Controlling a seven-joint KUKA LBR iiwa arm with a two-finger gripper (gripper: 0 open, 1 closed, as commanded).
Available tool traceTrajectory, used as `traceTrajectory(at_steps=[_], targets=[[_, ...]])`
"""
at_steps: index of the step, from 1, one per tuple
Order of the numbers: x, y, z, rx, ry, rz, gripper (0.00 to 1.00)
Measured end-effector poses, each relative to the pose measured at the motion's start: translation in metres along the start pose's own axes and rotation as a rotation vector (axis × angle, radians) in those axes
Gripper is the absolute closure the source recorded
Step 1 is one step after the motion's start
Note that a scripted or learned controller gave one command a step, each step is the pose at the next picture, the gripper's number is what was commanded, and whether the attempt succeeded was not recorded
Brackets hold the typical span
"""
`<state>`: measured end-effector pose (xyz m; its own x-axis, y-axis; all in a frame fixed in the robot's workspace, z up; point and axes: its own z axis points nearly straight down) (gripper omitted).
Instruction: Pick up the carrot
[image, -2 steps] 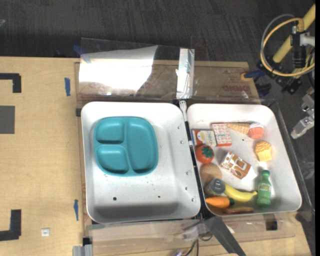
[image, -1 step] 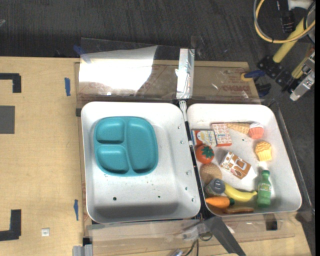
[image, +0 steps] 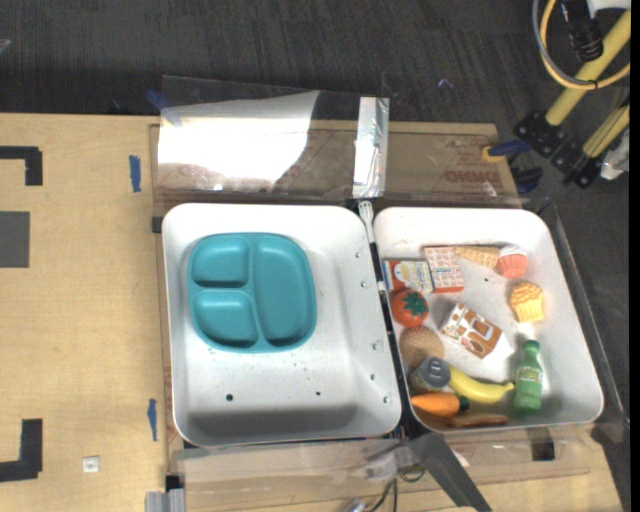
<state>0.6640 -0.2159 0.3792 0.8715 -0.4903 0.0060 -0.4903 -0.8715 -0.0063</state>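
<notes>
- Camera view: 2 shallow white bins sit side by side on the tan worktop (image: 70, 300). The right bin (image: 572, 300) is the landmark for all positions below.
- Left bin (image: 178, 330): touches the right bin along its left wall. It holds 1 teal plate (image: 255, 290) with 3 compartments, lying flat towards the far side.
- Carrot (image: 435, 404): inside the right bin, in its near-left corner, lying on its side along the near wall. It is orange.
- Banana (image: 482, 389): inside the right bin, along the near wall, touching the carrot's right end.
- Green bottle (image: 528, 377): inside the right bin, near its near-right corner, just beside the banana's right tip.
- Brown rounded item (image: 421, 346): against the right bin's left wall, just behind the carrot, with a small grey-capped item (image: 433, 374) between the 2.
- Tomato (image: 409, 307): against the right bin's left wall, about midway along it.
- White and brown carton (image: 470, 331): at the right bin's centre, tilted.
- Yellow item (image: 527, 300): towards the right bin's right wall; its type cannot be told.
- Printed packets (image: 441, 270): along the right bin's far wall.
- Hand: open or closed state cannot be told. The carrot lies free in the right bin.
</notes>
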Motion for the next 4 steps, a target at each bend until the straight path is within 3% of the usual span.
traceTrajectory(at_steps=[1,2,3,4], targets=[[0.005,0.003,0.054,-0.001,-0.008,-0.199,1.00],[0.005,0.002,0.041,0.001,-0.003,-0.313,1.00],[0.005,0.002,0.039,0.001,-0.003,-0.315,1.00],[0.002,0.004,0.177,0.001,-0.020,-0.314,1.00]])
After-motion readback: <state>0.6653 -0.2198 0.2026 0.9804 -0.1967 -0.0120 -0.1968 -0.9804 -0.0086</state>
